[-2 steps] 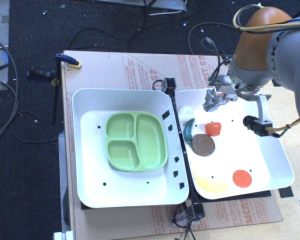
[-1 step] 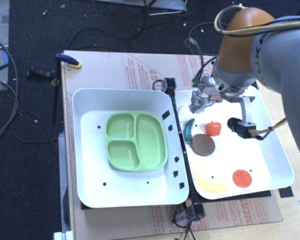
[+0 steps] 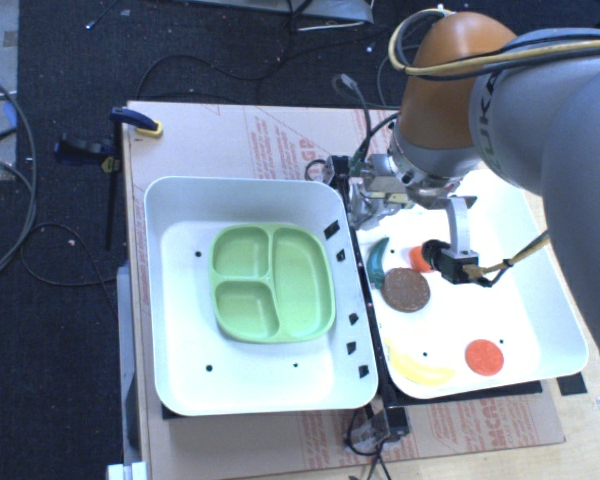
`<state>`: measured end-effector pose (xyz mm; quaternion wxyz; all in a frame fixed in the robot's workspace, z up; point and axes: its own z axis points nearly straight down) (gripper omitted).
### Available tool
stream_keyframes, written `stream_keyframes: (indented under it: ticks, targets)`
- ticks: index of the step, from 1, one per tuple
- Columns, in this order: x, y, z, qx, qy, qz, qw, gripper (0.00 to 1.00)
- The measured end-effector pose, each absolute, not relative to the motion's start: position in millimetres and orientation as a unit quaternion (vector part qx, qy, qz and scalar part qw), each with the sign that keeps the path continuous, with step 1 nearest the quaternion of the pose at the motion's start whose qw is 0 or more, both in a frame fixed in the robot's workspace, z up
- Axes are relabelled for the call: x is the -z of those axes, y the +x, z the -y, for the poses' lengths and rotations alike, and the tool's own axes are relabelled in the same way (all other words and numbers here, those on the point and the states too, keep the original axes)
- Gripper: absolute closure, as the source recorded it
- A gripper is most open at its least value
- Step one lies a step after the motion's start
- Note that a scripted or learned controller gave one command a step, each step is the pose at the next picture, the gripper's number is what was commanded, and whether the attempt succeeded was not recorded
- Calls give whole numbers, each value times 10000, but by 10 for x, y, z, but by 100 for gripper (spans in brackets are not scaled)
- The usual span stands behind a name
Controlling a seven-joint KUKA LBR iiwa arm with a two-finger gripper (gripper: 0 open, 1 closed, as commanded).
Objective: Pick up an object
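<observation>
At the far left corner of the right bin [image 3: 552,313], hard against the divider shared with the left bin [image 3: 162,268], the gripper [image 3: 365,206] hangs low over the white floor, the grey arm and its orange band reaching in above it from the right. Whether it is open or closed cannot be told from this angle, and nothing can be seen held in it. Just beneath it, on the near side, a small teal piece [image 3: 378,259] lies close along the divider. Beside that sits a brown disc [image 3: 406,290], touching or nearly touching the teal piece. A small orange-red object [image 3: 418,259] shows just beyond the disc, partly hidden by the robot's own hardware. Further toward the near edge of the same bin, a yellow banana [image 3: 421,370] lies flat, with a red disc [image 3: 484,357] to its right, the two apart. In the left bin, a pale green divided plate [image 3: 273,283] with three compartments rests near the middle. Both bins stand on a bare board bench [image 3: 240,133], which has a blue and yellow clamp [image 3: 138,121] at its far left corner.
</observation>
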<state>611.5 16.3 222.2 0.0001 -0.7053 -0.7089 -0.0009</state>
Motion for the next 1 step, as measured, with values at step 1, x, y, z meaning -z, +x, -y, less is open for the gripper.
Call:
stream_keyframes:
  ticks: [1]
  targets:
    - [-2154,5965,-708,1,-7054,7088,8,100]
